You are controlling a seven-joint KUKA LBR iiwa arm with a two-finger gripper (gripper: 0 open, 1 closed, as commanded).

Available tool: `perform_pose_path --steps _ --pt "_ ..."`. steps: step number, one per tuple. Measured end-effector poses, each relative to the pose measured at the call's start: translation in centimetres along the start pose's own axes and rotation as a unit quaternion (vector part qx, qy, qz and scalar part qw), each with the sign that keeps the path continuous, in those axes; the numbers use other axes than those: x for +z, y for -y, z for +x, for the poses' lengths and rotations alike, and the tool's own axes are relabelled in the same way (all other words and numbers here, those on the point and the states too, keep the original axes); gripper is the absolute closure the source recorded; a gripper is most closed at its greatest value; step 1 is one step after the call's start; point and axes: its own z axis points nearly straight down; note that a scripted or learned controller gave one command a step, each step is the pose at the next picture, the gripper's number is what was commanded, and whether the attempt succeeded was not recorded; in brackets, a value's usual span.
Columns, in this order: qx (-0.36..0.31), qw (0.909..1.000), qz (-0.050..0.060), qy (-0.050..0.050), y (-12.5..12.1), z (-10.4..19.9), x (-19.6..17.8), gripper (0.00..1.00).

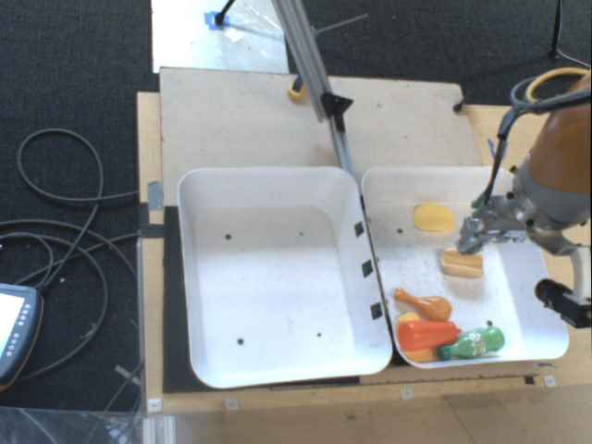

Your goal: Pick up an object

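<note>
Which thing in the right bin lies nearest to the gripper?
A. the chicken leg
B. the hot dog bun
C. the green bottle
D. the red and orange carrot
B: the gripper hangs just above the hot dog bun, while the other toys lie lower, near the front rim of the right bin.

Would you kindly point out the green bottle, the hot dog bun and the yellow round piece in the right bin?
green bottle point(474, 342), camera view, middle of its body.
hot dog bun point(462, 265), camera view, centre of its top.
yellow round piece point(433, 217), camera view, centre of its face.
</note>
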Motion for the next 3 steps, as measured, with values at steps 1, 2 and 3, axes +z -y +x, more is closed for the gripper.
perform_pose_path --steps 1,2,3 --pt "0.0 1.0 0.0 0.0 -0.2 0.0 -5.4 1.0" --pt "-0.002 1.0 0.002 -0.002 -1.3 5.5 -5.4 1.0" --pt "-0.002 1.0 0.004 -0.002 -2.1 10.7 -4.0 1.0"
